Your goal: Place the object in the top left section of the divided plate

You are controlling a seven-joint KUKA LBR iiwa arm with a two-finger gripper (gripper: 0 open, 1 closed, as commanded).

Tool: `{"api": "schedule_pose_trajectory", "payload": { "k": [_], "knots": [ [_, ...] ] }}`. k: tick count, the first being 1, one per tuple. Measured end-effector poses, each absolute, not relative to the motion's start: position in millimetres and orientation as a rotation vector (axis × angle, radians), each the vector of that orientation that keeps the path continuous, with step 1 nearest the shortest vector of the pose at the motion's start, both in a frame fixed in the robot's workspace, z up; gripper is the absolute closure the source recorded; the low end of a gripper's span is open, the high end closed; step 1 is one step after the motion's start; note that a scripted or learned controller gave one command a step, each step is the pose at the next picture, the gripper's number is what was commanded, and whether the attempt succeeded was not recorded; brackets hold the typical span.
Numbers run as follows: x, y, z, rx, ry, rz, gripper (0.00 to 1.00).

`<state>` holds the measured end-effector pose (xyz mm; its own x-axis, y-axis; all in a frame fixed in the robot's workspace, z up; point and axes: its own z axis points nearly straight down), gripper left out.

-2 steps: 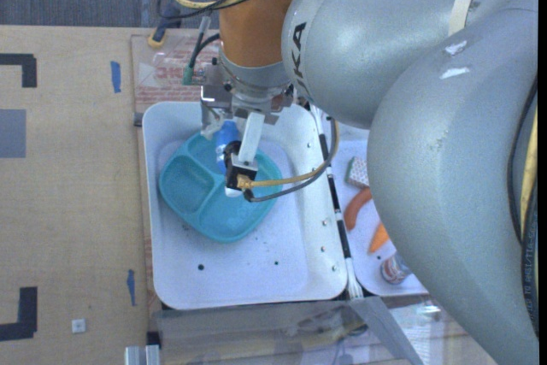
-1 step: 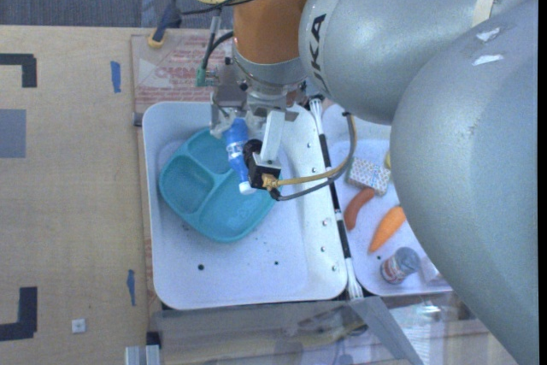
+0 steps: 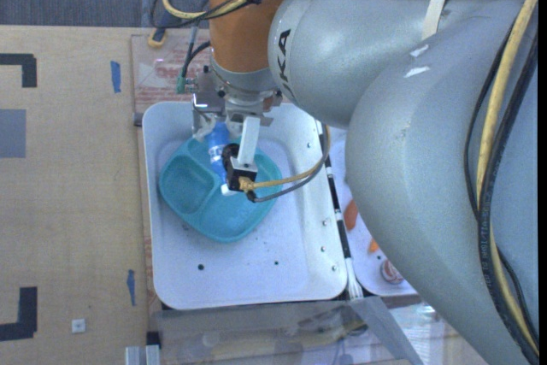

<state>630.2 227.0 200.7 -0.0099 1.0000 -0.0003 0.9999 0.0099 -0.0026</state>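
A teal divided plate [image 3: 190, 184] lies in the left white bin [image 3: 256, 269], towards its upper left. My gripper [image 3: 219, 131] hangs over the plate's upper edge, under the orange band of the wrist. A small blue object [image 3: 219, 138] shows right below the gripper, at the plate's top section. Whether the gripper holds it or it rests on the plate cannot be made out. The wrist hides the plate's upper right part.
The big grey arm covers most of the right bin [image 3: 369, 269]; two small orange pieces [image 3: 350, 214] and a round thing [image 3: 391, 272] show there. A wooden bench with black and blue marks lies to the left.
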Motion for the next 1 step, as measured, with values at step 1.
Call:
{"api": "schedule_pose_trajectory", "payload": {
  "k": [1],
  "knots": [
    [630.3, 227.0, 201.1, -2.209, -2.231, 0.002, 0.00]
  ]
}}
